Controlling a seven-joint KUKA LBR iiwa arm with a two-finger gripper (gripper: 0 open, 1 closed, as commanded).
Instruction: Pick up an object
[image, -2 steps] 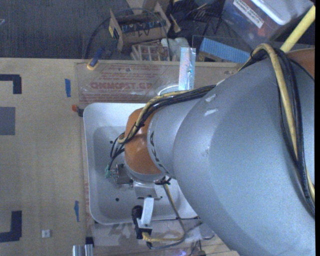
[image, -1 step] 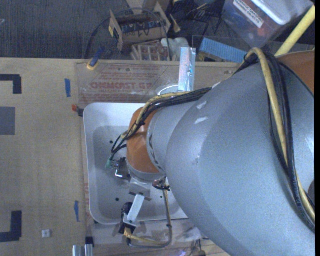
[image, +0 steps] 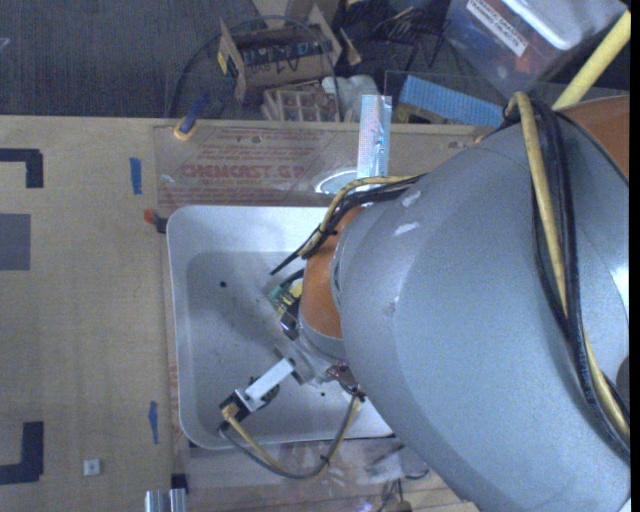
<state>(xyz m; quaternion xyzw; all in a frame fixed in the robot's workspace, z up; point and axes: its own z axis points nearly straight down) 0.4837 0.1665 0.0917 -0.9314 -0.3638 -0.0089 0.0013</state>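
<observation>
The grey arm with its orange band (image: 318, 295) reaches in from the right and covers most of the white bin (image: 200, 330). My gripper (image: 300, 335) hangs low over the middle of the bin floor, largely hidden under the wrist. A small green and yellow item (image: 288, 293) shows at the wrist's left edge; whether it lies in the bin or is held cannot be told. A tiny dark speck (image: 222, 285) sits on the bin floor to the left of the gripper.
The bin's left wall (image: 172, 300) and front rim (image: 250, 440) border the wooden bench (image: 80, 300), which carries blue tape marks (image: 135, 175). A clear sheet with red lettering (image: 250, 165) lies behind the bin. A cardboard box (image: 275, 50) stands beyond the bench.
</observation>
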